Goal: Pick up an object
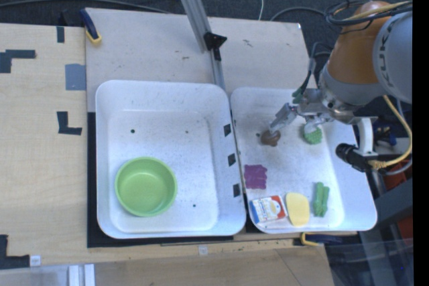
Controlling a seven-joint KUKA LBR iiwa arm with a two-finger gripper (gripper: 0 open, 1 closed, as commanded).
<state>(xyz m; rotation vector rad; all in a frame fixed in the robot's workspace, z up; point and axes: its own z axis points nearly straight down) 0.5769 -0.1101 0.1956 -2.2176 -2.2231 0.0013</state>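
Observation:
My gripper [296,125] hangs over the upper part of the right bin [348,211], open, with nothing between its fingers. Its left finger [281,121] slants down toward a small brown object [270,138] lying on the bin floor, close to it or touching. By the right finger sits a pale green round object [312,135]. Lower in the same bin lie a purple piece [255,176], a red-and-white packet [267,209], a yellow object [297,208] and a green strip [322,199].
The left bin [161,97] holds a green bowl [145,185] at its front left. A grey metal pole [194,3] slants down to the gap between the bins. Cables and black arm fittings [355,154] crowd the right bin's right rim.

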